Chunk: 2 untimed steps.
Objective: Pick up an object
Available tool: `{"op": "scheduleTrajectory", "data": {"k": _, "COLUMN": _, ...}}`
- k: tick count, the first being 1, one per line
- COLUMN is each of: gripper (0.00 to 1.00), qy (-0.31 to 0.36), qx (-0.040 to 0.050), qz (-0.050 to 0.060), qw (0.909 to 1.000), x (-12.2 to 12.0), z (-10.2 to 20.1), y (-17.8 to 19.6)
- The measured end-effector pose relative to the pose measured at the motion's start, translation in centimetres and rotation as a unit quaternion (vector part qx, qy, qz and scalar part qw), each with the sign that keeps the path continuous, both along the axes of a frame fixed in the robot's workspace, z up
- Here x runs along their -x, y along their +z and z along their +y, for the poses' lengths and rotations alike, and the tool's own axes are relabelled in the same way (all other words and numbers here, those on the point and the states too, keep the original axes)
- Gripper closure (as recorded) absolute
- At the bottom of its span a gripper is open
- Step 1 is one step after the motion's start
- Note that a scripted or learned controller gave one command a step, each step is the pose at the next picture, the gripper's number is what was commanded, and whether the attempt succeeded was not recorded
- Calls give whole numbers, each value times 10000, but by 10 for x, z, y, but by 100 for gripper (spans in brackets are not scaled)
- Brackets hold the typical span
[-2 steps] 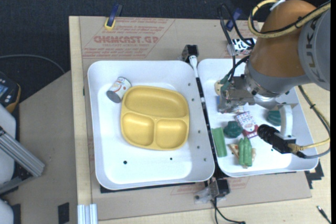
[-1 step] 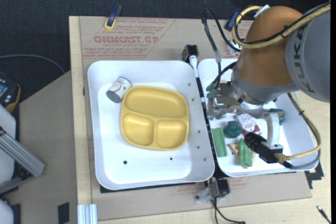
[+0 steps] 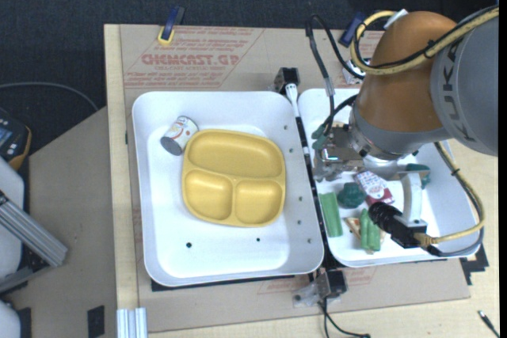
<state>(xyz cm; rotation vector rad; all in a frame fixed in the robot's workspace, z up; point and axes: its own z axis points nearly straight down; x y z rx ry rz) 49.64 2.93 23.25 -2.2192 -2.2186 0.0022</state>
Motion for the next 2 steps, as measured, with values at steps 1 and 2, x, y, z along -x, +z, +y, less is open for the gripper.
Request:
{"op": "scheduleTrajectory", "data": {"k": 1, "gripper": 100, "qy": -5, "qx": 6, "qz": 9, "qw": 10000, "x": -2, "z": -4, "y": -19}}
{"op": "scheduleTrajectory", "data": {"k": 2, "gripper": 100, "qy": 5, "qx": 8, "qz": -23, "qw": 10000, "x": -7, "z": -1, "y": -15}}
